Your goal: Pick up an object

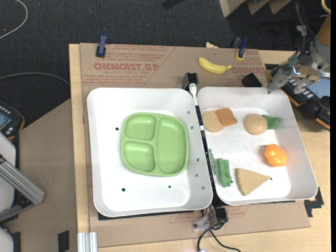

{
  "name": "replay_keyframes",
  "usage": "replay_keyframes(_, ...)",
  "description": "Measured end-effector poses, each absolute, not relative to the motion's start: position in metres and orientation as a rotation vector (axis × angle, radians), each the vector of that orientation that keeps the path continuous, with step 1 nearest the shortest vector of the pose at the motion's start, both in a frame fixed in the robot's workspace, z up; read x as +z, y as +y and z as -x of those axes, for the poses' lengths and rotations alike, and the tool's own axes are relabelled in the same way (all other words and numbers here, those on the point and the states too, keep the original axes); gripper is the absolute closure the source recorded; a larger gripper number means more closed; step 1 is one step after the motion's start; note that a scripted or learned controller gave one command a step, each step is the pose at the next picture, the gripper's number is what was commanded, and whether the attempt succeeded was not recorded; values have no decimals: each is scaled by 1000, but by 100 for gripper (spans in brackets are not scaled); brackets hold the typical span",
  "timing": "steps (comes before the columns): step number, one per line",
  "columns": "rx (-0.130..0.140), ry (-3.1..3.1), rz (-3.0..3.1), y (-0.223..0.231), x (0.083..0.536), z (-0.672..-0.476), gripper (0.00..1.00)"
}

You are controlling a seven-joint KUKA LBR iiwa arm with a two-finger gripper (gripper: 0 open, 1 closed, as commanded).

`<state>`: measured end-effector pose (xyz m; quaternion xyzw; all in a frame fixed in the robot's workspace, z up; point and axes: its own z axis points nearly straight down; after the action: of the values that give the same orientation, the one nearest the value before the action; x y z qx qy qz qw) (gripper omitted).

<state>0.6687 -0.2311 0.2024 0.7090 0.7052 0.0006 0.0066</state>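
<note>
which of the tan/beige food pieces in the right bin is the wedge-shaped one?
The tan triangular wedge at the near edge of the right white bin, beside the green bean piece. The other tan pieces, a flat round disc and a round bun, lie at the far side.

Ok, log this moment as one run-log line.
gripper: above right bin's far rim, holding nothing | right bin: orange pepper, tan wedge | left bin: green divided plate | pick: not yet done

A dark carpet (47, 30) covers the floor, with a thin white cable (16, 7) looping across it at upper left. The bench (52, 135) is pale wood, topped by a brown board (131, 64) printed with red lettering and held by two blue clamps (101, 42).
</note>
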Motion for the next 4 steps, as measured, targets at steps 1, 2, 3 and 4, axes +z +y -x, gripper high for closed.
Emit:
replay_keyframes(1, 9, 2214, -2212, -208, 341, -624, 0)
replay_keyframes(2, -3, 2239, -2220, -84, 304, -518, 0)
replay_keyframes(3, 0, 2207, -2226, -178, 332, -477, 0)
replay_keyframes(4, -6, 2219, -2231, -227, 243, -478, 0)
